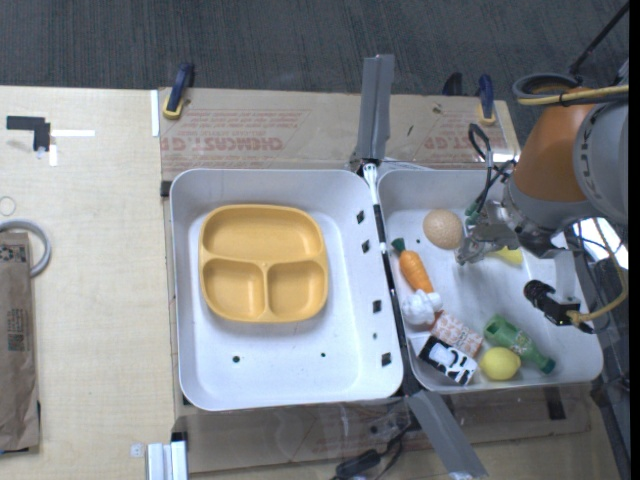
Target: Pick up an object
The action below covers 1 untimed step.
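With the gripper (476, 245) low in the right bin (590, 363), its jaws' state impossible to tell, beside the egg (442, 228), a grab could slip off that smooth round shell.

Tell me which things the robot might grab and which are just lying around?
Might be grabbed, all in the right bin:
egg
toy carrot
lemon
green bottle
black and white packet
The gripper hangs beside the egg.

Just lying about:
yellow divided plate in the left bin
blue clamps
brown paper bag
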Available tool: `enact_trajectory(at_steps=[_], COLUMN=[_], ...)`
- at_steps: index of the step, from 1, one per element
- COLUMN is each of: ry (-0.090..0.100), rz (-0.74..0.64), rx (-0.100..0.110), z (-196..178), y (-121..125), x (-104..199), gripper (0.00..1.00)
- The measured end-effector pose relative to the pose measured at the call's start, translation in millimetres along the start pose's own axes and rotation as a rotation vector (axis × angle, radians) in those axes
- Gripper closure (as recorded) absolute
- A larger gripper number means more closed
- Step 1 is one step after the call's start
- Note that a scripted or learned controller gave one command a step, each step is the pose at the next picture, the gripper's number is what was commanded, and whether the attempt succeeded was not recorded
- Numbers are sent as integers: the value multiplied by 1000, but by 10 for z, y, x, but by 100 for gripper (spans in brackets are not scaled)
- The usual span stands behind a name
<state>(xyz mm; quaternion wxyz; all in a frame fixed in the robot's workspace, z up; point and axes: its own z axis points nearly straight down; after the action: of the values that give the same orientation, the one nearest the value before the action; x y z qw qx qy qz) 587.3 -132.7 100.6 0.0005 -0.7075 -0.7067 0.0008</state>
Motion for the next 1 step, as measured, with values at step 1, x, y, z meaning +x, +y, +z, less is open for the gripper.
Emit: enact_trajectory(at_steps=[1], ry=[-1], rz=[-257], rx=[-1], z=[-1041], y=[-160], x=[1117], gripper=[100])
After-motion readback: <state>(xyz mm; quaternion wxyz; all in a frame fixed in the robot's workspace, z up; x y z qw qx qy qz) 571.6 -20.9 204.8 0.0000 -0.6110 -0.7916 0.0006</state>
